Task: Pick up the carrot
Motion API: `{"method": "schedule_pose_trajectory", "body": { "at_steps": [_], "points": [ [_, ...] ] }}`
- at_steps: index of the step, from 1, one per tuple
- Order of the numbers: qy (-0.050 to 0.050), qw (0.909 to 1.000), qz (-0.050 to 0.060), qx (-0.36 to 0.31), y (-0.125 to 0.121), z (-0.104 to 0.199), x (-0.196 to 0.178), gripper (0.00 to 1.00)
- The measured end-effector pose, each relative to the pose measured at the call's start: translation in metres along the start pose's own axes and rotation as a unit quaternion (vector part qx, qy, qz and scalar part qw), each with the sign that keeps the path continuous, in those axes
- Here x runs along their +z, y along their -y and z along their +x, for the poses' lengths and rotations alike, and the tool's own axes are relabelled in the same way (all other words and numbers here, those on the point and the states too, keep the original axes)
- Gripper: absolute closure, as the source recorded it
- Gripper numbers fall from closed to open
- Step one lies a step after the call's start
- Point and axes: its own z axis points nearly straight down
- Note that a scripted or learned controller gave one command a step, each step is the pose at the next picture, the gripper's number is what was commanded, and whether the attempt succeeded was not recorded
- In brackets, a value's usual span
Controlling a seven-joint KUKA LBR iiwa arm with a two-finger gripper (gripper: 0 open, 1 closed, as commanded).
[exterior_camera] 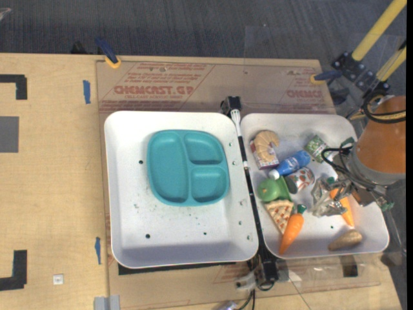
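Across the table [45,173] from the jaws [332,199] lies the broadest item, a brown cardboard sheet [161,82] under two shallow white bins. Of these, the left bin [122,237] sits well away from the jaws and holds a teal divided plate [188,166] near its middle, with bare white floor all around the plate. Around the jaws is the right bin [377,237], which is crowded: the grey arm with its orange band [384,144] comes over that bin's right rim, and the jaws hang low among the toys. I cannot tell how far the jaws are spread, nor whether they have hold of anything, since cables and metal parts blur together there. A small orange piece [347,212] lies just beside them on the rim side; what it is I cannot tell.

On the far side of the jaws, toward the divider between the bins, are a bread-like toy [264,146], a blue bottle [292,164], a green pepper-like toy [273,189] and a pizza slice [280,214]. A small can [302,179] lies near the jaws, and a green-labelled item [315,147] lies beyond them toward the bin's far rim.

The carrot [292,231] lies near the jaws, toward the bin's front rim, touching the pizza slice. Its long axis runs diagonally, thick end toward the jaws, tip toward the front rim. Open floor lies between it and a brown potato-like toy [345,239].
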Motion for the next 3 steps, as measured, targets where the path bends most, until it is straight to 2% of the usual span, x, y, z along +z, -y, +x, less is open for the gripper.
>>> {"method": "schedule_pose_trajectory", "body": {
  "at_steps": [1,2,3],
  "points": [
    [-0.006,0.9998,-0.005,-0.020,-0.034,-0.031,-0.040,1.00],
    [-0.008,0.9998,-0.005,-0.019,-0.033,-0.029,-0.039,0.00],
    [-0.007,0.9756,-0.007,-0.219,-0.062,-0.011,0.007,0.00]
  ]
}}
